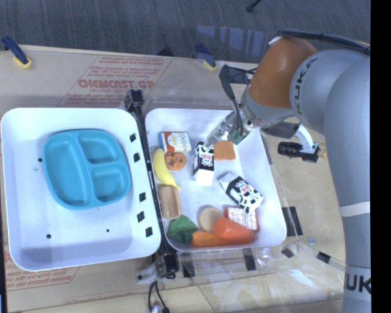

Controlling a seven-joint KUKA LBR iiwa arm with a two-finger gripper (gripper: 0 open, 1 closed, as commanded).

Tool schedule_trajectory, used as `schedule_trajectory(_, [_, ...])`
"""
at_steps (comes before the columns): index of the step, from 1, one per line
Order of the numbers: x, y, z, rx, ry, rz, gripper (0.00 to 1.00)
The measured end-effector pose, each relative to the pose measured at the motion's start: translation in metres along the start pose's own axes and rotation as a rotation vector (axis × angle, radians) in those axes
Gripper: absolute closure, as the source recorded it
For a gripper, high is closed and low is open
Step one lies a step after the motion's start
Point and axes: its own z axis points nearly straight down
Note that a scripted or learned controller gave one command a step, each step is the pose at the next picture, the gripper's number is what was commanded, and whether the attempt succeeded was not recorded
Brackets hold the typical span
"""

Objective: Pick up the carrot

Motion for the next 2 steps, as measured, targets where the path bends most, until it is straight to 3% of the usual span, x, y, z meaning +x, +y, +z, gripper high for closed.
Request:
schedule_trajectory(1, [0.031, 0.013, -0.037, 0.030, 0.031, 0.271, 1.00])
schedule_trajectory(2, [0.093, -0.002, -0.133, 0.025, 0.024, 0.338, 1.00])
